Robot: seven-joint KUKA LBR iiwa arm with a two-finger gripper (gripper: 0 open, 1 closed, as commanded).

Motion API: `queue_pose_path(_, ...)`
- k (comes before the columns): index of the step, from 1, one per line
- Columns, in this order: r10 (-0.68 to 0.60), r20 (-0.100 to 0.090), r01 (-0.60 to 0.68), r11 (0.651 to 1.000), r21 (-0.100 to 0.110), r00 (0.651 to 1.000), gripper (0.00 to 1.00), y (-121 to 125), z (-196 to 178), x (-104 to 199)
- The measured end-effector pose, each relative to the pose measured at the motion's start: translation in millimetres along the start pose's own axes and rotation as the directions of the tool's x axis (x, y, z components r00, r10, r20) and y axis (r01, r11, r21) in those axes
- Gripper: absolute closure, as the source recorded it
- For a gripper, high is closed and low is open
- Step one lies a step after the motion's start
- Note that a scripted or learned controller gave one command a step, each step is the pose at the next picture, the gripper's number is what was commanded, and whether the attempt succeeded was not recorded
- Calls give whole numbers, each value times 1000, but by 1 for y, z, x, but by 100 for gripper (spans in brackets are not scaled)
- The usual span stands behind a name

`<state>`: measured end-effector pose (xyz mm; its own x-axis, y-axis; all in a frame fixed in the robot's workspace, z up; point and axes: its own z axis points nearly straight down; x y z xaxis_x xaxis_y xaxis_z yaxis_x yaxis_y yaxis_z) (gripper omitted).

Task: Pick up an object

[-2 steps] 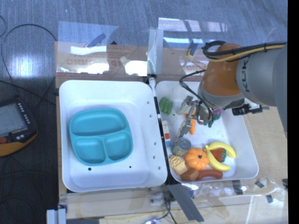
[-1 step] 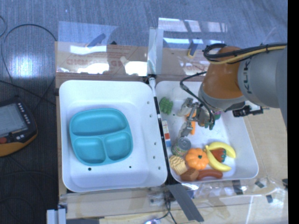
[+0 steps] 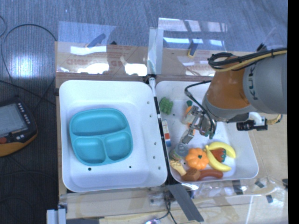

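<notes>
The right bin [image 3: 243, 164] holds a heap of toy food along its near side: an orange pumpkin [image 3: 197, 158], a yellow banana [image 3: 219, 155], a brown sausage [image 3: 202, 174] and a pale biscuit-like piece [image 3: 176, 166]. A green broccoli-like piece [image 3: 166, 106] lies near the bin's far left. My gripper [image 3: 195, 127] hangs low over the middle of this bin, just beyond the pumpkin, its fingers [image 3: 188, 136] pointing down and left. A small orange and green piece [image 3: 188, 109] lies just behind it. I see nothing clearly between the fingers.
The left bin [image 3: 140, 97] carries a turquoise three-compartment plate [image 3: 100, 135]. A ridge [image 3: 160, 125] divides the two bins. Clear plastic walls [image 3: 187, 36] stand behind them. A handheld controller [image 3: 14, 122] lies on the floor at far left.
</notes>
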<state>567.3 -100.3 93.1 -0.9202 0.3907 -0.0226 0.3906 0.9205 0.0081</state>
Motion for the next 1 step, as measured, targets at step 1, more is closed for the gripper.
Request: queue_pose_path(1, 0, -5, 0, 1000, 4, 1000, 0, 27, 2, -49)
